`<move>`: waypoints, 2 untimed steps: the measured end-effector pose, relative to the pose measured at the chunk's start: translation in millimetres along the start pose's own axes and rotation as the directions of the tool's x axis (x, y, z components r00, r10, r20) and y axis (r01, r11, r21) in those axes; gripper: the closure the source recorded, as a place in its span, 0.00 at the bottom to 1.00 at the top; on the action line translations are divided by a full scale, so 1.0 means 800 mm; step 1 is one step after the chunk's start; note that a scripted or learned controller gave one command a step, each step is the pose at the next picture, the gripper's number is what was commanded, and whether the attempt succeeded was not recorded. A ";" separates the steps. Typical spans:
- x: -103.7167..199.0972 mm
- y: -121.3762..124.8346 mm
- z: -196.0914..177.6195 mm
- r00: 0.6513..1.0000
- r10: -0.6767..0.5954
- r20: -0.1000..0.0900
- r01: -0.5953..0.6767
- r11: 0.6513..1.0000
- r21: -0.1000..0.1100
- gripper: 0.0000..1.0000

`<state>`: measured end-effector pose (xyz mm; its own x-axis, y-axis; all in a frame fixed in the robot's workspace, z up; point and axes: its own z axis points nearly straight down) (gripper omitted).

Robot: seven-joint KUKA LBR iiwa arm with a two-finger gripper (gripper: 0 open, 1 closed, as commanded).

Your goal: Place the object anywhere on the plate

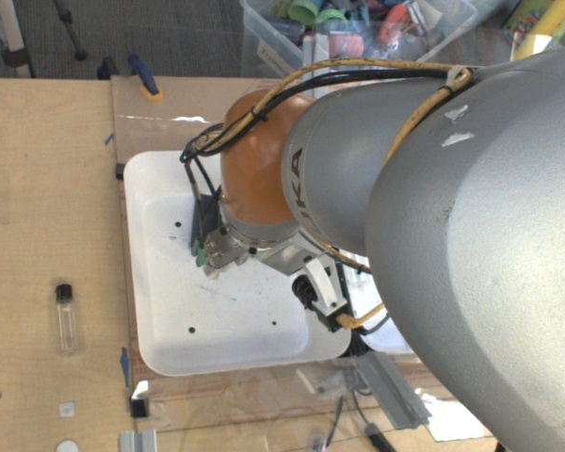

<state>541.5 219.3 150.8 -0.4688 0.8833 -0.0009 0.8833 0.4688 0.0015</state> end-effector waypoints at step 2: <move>-0.016 -0.029 0.077 0.919 0.394 -0.005 -0.394 0.919 -0.006 0.00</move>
